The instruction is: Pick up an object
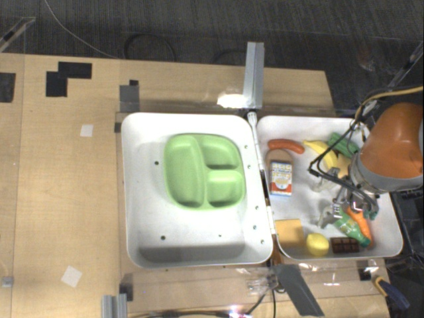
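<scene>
**Gripper low in the right bin, grasp unconfirmed**

Reaching into the right shallow white bin (396, 244) from the right, two-finger gripper (339, 212) low over the toy clutter near the bin's right side. Close beside it: a green-and-orange carrot-like toy (358, 226); further off, a yellow lemon-shaped toy (318, 244), a brown chocolate-bar block (344, 246), a small white carton (281, 178). Nothing visibly pinched; jaw spread impossible to tell. Probably mid-approach. Next: settle squarely over one piece, close, lift straight. In the left bin, a green divided plastic tray (202, 171).
</scene>
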You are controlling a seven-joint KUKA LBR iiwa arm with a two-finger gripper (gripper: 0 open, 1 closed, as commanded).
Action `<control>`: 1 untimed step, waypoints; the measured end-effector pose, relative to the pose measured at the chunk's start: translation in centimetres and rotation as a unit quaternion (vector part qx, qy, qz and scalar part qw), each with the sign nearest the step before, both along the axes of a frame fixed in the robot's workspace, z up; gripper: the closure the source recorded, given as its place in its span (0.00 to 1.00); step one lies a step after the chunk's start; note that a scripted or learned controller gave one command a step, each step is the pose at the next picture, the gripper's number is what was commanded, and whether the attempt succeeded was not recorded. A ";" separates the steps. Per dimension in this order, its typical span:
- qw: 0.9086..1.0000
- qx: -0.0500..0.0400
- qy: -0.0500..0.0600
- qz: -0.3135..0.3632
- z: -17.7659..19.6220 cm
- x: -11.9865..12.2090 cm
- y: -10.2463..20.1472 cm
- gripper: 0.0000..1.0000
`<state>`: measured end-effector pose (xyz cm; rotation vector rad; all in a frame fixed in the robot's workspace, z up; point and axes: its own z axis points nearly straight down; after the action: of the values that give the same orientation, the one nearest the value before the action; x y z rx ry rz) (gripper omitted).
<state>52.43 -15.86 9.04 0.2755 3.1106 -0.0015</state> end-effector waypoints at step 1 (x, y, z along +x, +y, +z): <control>1.000 0.001 0.002 0.022 -0.2 9.1 2.6 0.00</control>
<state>61.54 -13.23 8.87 0.2060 3.1203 0.0022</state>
